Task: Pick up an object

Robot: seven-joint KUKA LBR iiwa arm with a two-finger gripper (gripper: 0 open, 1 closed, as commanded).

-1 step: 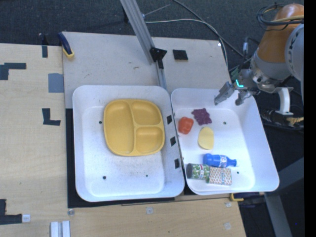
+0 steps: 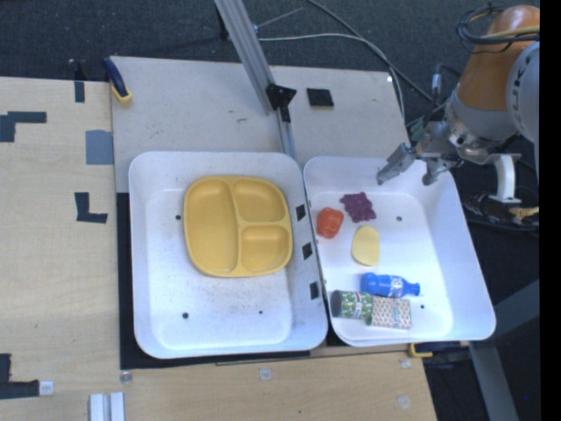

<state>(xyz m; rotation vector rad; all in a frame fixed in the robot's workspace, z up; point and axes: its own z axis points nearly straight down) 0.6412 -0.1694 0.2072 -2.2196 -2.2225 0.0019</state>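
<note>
A robotics lab: taped bench (image 2: 53, 235), loose cables (image 2: 351, 33), two white bins (image 2: 149, 235).

Right bin (image 2: 456, 235) holds five loose objects, none lifted: orange-red rounded item (image 2: 330, 223) at the left wall, purple lumpy item (image 2: 358, 205) just beside it toward the back, pale yellow oval piece (image 2: 366, 246) lying flat near the middle. Blue bottle (image 2: 388, 285) (white cap end pointing right) lies on its side nearer the front, and a green-and-tan packet (image 2: 372, 309) lies flat just in front of it, touching or nearly so. Left bin (image 2: 145, 235) holds a yellow three-compartment tray (image 2: 237, 226), flat, upright.
</note>
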